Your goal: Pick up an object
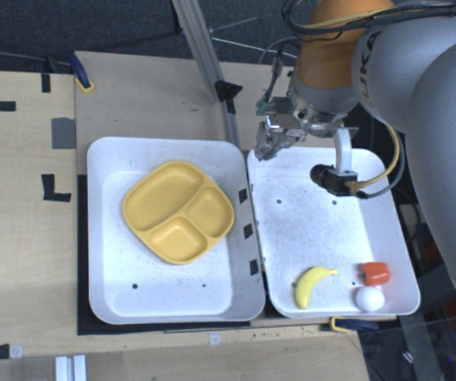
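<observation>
I see my gripper (269,145) hanging at the right bin's (291,213) eleven o'clock corner; I cannot tell its state. The banana (311,284), orange block (377,273) and white ball (369,298) lie near five o'clock, untouched. I judge this the approach step: next, travel across and descend.

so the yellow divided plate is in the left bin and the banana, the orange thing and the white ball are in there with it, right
Not quite. The camera view shows the yellow divided plate alone in the left bin. The banana, the orange thing and the white ball lie in the right bin, along its near edge.
</observation>
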Controlling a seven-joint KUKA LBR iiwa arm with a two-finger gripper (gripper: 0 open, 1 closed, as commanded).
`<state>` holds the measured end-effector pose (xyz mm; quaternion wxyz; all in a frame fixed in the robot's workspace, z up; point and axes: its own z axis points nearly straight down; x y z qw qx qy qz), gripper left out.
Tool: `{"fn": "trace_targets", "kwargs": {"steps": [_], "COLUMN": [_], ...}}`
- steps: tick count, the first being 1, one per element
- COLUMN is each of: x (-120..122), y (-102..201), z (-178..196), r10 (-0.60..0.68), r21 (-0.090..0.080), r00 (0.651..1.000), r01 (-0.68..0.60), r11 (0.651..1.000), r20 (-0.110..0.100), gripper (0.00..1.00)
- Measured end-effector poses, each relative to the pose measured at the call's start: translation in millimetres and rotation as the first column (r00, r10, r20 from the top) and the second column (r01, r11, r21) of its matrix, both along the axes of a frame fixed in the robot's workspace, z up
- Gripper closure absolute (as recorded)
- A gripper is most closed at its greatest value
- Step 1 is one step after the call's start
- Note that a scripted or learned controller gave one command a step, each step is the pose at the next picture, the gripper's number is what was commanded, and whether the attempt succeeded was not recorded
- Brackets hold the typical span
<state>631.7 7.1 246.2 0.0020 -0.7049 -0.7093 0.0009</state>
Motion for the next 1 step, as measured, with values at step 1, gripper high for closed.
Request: {"fn": "trace_targets", "kwargs": {"steps": [1], "x": [-22.7], "y": [43.9], "z": [-16.2], "r10": [-0.001], "r21": [-0.001], "r00": [1.000], "r01": [0.001], "r11": [1.000], "r20": [-0.001], "gripper": [1.00]}}
